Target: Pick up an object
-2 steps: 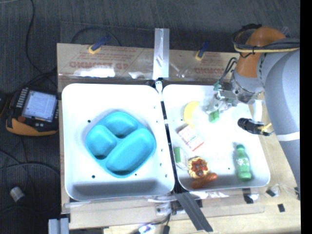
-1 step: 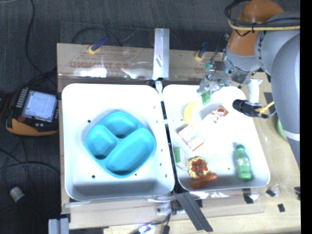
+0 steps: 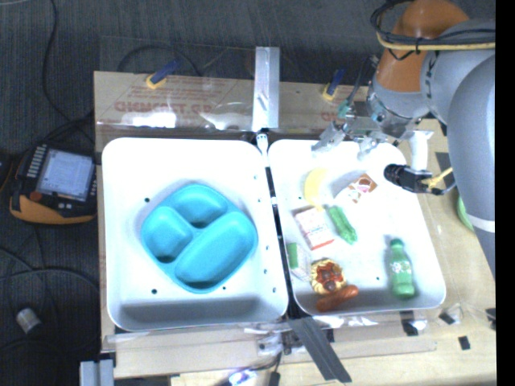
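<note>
My gripper (image 3: 352,141) hangs over the back edge of the right bin (image 3: 426,240), open, with nothing between its fingers. Just below it lie a yellow banana-shaped piece (image 3: 315,183) and a small red-and-white packet (image 3: 358,188). Further forward in the same bin are a red-and-white box (image 3: 313,226), a green pickle (image 3: 343,223), a green bottle (image 3: 400,268), a small green piece (image 3: 293,255), a pizza-like toy (image 3: 327,274) and a brown sausage (image 3: 338,297).
The left bin (image 3: 121,215) holds a blue divided plate (image 3: 198,236). A black divider (image 3: 273,215) runs between the bins. A black cylinder (image 3: 402,177) juts over the right bin's back right corner. A handheld pendant (image 3: 56,179) lies off the bench to the left.
</note>
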Action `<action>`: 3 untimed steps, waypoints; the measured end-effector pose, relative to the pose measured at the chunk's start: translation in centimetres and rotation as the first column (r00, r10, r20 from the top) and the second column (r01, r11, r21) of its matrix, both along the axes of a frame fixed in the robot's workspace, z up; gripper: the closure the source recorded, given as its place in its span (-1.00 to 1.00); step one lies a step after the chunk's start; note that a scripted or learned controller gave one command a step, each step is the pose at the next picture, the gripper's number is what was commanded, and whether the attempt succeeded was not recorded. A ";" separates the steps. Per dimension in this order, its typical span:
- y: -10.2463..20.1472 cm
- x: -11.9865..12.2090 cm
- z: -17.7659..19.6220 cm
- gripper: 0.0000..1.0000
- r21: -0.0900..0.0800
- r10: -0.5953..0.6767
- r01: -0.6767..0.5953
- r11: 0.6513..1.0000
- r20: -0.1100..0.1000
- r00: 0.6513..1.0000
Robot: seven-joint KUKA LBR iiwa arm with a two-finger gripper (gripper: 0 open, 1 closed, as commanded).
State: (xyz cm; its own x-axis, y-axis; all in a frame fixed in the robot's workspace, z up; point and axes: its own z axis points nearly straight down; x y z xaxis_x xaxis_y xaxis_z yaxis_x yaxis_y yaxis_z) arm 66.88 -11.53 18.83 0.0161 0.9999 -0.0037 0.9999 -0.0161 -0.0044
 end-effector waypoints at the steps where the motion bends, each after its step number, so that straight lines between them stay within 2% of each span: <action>1: -1.5 0.1 8.9 -1.00 0.001 -0.038 0.038 0.999 0.001 0.999; 2: 0.5 -3.9 -3.4 -1.00 0.004 -0.018 0.018 1.000 -0.002 1.000; 3: 0.4 -3.0 -7.9 -1.00 0.004 -0.115 0.115 0.993 0.000 0.993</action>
